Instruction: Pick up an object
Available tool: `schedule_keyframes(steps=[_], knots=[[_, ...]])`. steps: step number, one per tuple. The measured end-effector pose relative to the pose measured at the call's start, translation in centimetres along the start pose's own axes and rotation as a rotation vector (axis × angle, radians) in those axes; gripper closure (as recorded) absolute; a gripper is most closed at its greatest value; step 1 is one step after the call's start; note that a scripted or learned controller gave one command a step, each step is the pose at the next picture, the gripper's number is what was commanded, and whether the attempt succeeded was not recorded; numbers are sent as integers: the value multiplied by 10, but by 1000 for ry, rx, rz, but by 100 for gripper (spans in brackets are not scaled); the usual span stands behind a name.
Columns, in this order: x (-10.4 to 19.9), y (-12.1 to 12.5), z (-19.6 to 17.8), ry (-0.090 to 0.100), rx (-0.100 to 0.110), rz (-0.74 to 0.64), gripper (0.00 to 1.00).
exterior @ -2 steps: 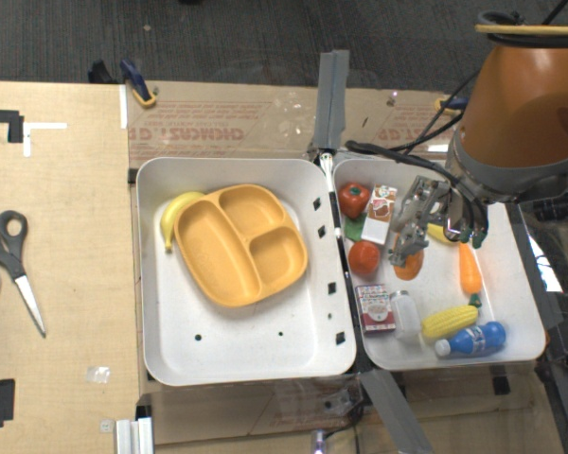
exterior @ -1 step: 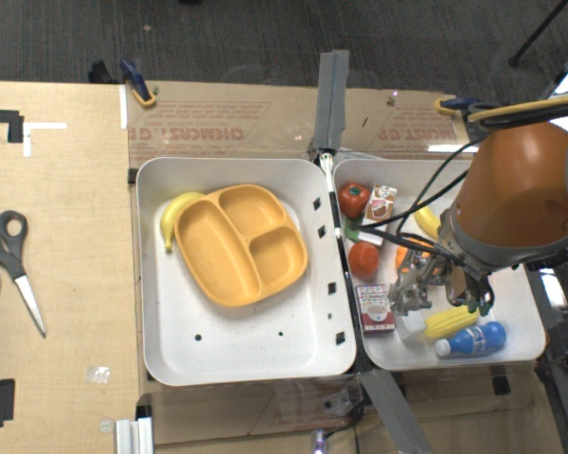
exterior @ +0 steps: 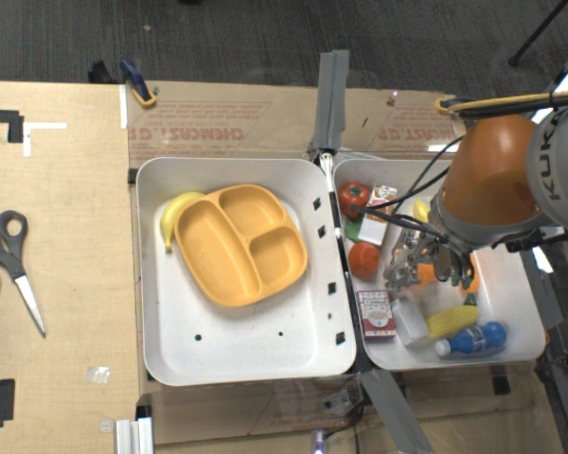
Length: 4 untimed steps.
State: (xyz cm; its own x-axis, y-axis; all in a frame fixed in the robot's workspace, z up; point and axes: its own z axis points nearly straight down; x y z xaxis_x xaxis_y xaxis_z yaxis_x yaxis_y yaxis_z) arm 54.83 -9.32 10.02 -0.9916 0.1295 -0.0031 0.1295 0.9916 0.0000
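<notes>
Right of the yellow plate (exterior: 241,244) and banana (exterior: 173,214), the gripper (exterior: 404,265) hangs over the tomatoes (exterior: 363,258); grip unclear.

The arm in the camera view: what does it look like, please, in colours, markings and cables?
The arm has a broad glossy orange band above the wrist and a pale grey link bearing dark "KU" lettering. Thin dark cables run past it. The gripper below is metallic grey.
</notes>
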Motion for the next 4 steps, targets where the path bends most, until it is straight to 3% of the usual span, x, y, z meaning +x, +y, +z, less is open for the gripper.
schedule_keyframes(steps=[1, 2, 3, 4], knots=[[0, 0, 0, 0, 0, 0, 0], [-45, 4, 8, 4, 3, 29, 0], [-47, 5, -2, -4, 1, 29, 100], [-33, 84, -92, -1, -1, -7, 100]])
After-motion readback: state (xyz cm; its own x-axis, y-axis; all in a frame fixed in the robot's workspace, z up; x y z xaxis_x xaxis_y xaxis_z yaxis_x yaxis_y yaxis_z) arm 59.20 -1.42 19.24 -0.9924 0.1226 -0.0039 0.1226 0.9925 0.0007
